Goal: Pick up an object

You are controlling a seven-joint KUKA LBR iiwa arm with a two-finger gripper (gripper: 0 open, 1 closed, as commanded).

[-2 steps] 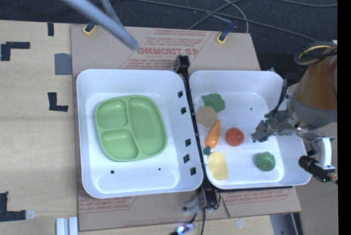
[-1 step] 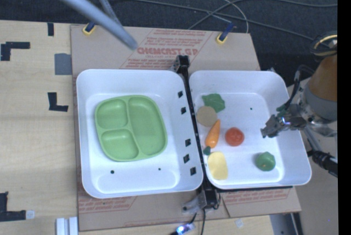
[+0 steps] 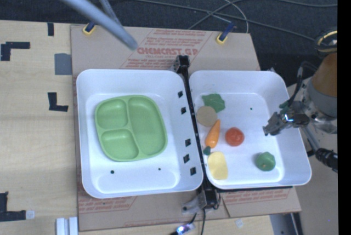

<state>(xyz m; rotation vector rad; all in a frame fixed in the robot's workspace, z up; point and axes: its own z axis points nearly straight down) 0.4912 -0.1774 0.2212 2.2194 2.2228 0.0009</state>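
Toy foods lie in the right bin (image 3: 290,171), one of two shallow white bins side by side on a cardboard sheet (image 3: 164,47). Six small pieces sit there: a leafy green vegetable (image 3: 213,101) near the top, a round tan disc (image 3: 207,116) just below it and touching it, an orange carrot (image 3: 213,133) lying at a slant under the disc, a pale yellow piece (image 3: 218,165) near the front, a round red tomato (image 3: 235,136) in the middle, and a green pepper (image 3: 265,161) toward the front right. The left bin (image 3: 88,173) holds a light green plate (image 3: 130,127) divided into three compartments. The arm's gripper (image 3: 272,127) hangs over the right bin's right side, near the tomato and above the green pepper, apart from both. How its fingers are set cannot be told at this size, and nothing can be made out in its grasp.
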